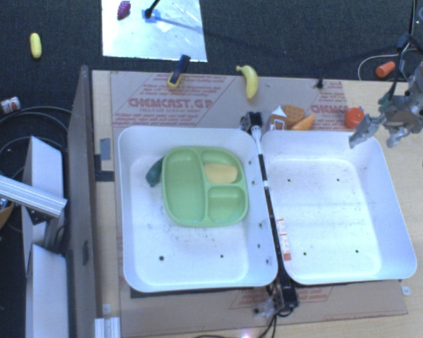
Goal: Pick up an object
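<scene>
Noting, in the left bin (pixel 190 259), a dark green piece (pixel 154 172) lying just beside the left rim of a green divided plate (pixel 197 206). Noting a pale yellow piece (pixel 221 172) resting in the plate's upper right compartment: flattish, soft-edged, apparently small enough to fit between the fingers. Taking that yellow piece as the likeliest target, though the dark green one is sitting lower against the bin floor and looking harder to reach.

Passing right along the worktop (pixel 162 104): a banana (pixel 251 82) and a red ball (pixel 353 117) lying outside the bins, behind their far edge.

Finding the end effector (pixel 375 136) hovering over the far right corner of the right bin (pixel 338 217), fingers spread and pinching nothing, well apart from everything in the left bin.

Judging the approach step as in hand, with no grasp begun. Calling next for travel leftward across the divider between the bins, then lining up above the chosen piece and descending with fingers wide, straddling it without catching the plate's ridges.
</scene>
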